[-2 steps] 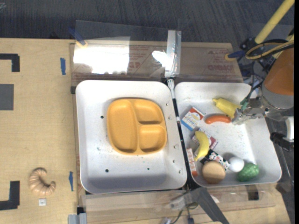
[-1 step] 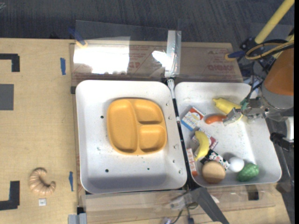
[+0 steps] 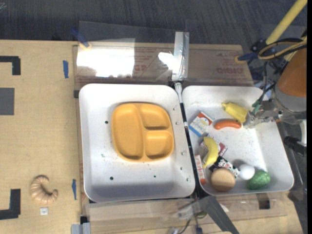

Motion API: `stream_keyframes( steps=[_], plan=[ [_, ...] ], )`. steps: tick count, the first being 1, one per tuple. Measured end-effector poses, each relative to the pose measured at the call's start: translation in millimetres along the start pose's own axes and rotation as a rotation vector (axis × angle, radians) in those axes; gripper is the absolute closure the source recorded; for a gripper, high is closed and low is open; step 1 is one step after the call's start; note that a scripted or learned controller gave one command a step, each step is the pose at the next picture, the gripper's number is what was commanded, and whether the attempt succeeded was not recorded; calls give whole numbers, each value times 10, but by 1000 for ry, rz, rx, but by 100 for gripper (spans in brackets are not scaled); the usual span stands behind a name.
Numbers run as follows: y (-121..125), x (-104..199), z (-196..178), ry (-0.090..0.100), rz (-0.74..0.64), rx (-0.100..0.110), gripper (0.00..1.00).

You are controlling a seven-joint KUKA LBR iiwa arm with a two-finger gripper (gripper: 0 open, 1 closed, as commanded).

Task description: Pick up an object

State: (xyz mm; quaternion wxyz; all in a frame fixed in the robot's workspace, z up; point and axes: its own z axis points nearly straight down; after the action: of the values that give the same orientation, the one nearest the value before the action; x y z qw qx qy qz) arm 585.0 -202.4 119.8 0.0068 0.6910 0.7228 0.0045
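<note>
Right bin [image 3: 273, 150]: gripper [image 3: 254, 117] beside yellow toy [image 3: 235, 111] (touching?), grip state unclear.

One fixed camera (set high) looks down aslant on both bins [image 3: 92, 145].

Grey arm with orange band at right edge, tool [image 3: 254, 116] lowered, reaching leftward
</note>
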Motion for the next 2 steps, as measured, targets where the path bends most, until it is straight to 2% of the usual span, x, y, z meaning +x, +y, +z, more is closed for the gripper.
stream_keyframes(
  steps=[1, 2],
  plan=[
    [-3, 1, 7, 0, 0, 1, 0],
    [122, -216, -268, 1, -28, 11, 0]
  ],
)
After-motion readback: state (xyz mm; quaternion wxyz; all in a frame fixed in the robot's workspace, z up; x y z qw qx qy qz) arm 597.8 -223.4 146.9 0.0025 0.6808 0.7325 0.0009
